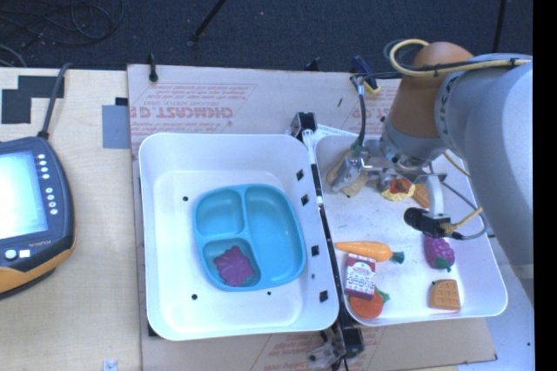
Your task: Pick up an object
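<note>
The grey arm [492, 151] looms closest, a broad bulk coming in from the right and bending down over the far end of the right bin [405, 280], its orange band [419, 104] just above the wrist. The tool [372, 172] hangs low near that bin's far left corner, well beyond the carrot [369, 250]. From where I stand I cannot tell whether it is open or closed, or whether it has anything.

A tan lump [342, 180] lies just beside the tool, and a small red-and-yellow piece [399, 189] lies close on its other side, both farther off than the carrot. The carrot lies across the bin floor, green tip to the right. Right of it sits a purple fruit [440, 252]. Just nearer than the carrot is a red-and-white packet [359, 277], with a red round thing [369, 306] at its near end. A tan waffle-like square [445, 295] lies nearer and to the carrot's right.

Left of the carrot, the left bin [165, 186] holds a blue divided plate [278, 230] with a purple-pink thing [232, 265] in its near left compartment. Far left of the carrot, on the desk [87, 291], lies a handheld screen unit [26, 204].
</note>
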{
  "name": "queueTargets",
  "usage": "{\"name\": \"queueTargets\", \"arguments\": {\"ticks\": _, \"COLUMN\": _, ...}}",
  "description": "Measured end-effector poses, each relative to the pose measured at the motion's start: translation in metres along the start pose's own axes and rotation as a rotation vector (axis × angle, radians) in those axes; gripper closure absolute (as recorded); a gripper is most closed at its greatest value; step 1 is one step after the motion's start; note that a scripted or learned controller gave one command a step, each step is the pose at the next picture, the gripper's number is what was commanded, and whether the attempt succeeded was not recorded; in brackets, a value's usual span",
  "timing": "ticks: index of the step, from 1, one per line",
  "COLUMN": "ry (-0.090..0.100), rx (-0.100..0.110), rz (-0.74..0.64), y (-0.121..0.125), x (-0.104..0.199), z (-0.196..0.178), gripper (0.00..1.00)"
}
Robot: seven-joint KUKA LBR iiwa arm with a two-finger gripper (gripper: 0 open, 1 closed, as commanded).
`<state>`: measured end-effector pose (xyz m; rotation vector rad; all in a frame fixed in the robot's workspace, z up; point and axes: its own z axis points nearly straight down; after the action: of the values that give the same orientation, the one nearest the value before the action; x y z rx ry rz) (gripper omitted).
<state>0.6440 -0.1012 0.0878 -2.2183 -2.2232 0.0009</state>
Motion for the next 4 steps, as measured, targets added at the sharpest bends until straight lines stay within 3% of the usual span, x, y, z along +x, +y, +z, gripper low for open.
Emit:
{"name": "queueTargets", "arguments": {"ticks": 1, "ry": 0.001, "rx": 0.002, "rz": -0.001, "y": 0.0, "x": 0.0, "z": -0.01, "gripper": 1.0}}
{"name": "queueTargets", "arguments": {"ticks": 2, "ry": 0.0, "rx": 0.003, "rz": -0.002, "y": 0.0, "x": 0.0, "z": -0.009, "gripper": 0.0}}
{"name": "queueTargets", "arguments": {"ticks": 3, "ry": 0.0, "rx": 0.003, "rz": 0.003, "y": -0.012, "x": -0.02, "z": 0.001, "gripper": 0.0}}
{"name": "queueTargets", "arguments": {"ticks": 4, "ry": 0.002, "rx": 0.004, "rz": 0.0, "y": 0.0, "x": -0.026, "z": 0.0, "gripper": 0.0}}
